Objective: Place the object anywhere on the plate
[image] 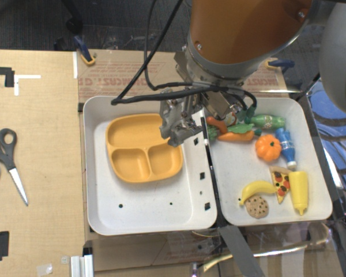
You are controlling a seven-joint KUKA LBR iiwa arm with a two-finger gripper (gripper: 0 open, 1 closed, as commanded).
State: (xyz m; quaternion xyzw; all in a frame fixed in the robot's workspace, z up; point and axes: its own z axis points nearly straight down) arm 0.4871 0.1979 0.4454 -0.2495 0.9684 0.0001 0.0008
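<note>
Cardboard and pale wood spread under everything, with a pair of grey-handled scissors (8, 160) lying at the left edge of the frame. Two shallow white bins sit side by side at centre. Over in the left white bin (104, 206), the yellow three-compartment plastic plate (141, 149) rests toward the upper half. And the right white bin (317, 203) is crowded: an orange toy carrot (237, 135), a green toy vegetable (265, 120), a small orange pumpkin (268, 147), a blue bottle (285, 146), a pizza slice (281, 183), a yellow banana (258, 189), a brown cookie (257, 207) and a yellow squeeze bottle (299, 192).

Now the arm: its big orange band fills the top of the frame, and the grey metal gripper (176, 126) hangs right at the plate's upper right rim, close to the seam between the bins. Whether its fingers are spread or closed I honestly cannot tell from this angle, and I can't make out any object between them, so which toy is the one to place is unclear to me.

If it does carry something, my call is to shift a touch toward frame left, so the release is over a compartment, not the rim.

Reversed red print on the cardboard at the top is too broken to read.
</note>
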